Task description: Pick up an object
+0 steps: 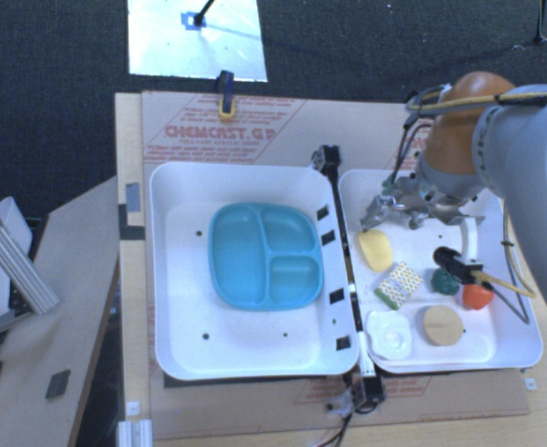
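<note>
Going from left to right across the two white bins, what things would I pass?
Blue plastic divided tray → pale yellow rounded block → checkered yellow-green packet → round tan wooden disc → small orange-red ball.

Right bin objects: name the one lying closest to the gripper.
The yellow piece, just below the gripper. The checkered block, tan disc and orange piece lie farther toward the bin's near edge.

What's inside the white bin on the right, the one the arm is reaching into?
The right bin holds a yellow piece, a checkered block, a white piece, a tan disc and green and orange items. The arm covers its far corner.
</note>
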Motion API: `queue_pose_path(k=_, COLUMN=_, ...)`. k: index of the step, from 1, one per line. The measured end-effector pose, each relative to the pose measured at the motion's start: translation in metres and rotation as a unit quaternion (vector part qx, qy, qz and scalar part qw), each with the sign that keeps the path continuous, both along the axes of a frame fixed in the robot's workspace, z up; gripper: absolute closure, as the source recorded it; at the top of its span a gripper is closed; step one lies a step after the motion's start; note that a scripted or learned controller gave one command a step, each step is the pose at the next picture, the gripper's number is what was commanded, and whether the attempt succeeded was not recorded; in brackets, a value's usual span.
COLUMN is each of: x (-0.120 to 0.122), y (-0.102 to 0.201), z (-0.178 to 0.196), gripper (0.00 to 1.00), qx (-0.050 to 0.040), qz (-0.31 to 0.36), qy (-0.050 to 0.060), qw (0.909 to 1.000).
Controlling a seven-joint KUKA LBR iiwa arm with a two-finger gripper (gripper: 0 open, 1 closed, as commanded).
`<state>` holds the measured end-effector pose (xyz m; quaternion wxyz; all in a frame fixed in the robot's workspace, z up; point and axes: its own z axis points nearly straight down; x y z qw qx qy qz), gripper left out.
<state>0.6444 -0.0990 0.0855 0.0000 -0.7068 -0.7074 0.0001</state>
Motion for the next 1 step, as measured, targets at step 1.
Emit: queue_pose_path(k=1, x=0.0012, y=-0.0002, z=0.0127, gripper=1.0, qx=-0.0001, qz=-0.001, qy=-0.002, qw=1.0)
